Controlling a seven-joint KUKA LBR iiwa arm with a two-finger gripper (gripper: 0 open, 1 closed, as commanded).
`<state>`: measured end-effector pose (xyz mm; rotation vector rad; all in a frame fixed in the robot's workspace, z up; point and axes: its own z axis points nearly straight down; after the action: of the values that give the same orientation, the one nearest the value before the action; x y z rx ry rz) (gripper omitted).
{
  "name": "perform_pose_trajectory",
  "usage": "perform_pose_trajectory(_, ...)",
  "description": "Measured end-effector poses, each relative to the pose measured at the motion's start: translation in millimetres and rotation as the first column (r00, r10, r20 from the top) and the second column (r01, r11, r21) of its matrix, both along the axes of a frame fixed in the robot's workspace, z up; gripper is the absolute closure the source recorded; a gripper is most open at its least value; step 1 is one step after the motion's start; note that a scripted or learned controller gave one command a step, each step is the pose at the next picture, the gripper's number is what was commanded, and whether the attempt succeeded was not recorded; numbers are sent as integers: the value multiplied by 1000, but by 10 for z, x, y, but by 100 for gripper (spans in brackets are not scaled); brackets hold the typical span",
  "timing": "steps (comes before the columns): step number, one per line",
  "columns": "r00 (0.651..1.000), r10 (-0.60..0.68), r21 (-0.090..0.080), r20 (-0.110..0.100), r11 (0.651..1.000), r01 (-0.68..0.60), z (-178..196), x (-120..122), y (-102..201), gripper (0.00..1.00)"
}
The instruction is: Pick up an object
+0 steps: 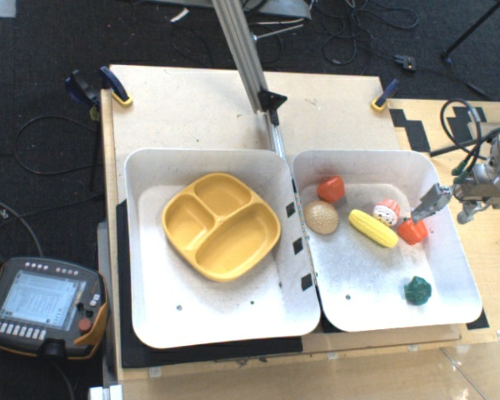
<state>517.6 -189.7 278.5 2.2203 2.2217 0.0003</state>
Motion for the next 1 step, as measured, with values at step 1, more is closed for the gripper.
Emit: perform_pose_trajectory(1, 1000, 2, -1, 2, 1000, -2, 100, 8, 2, 100)
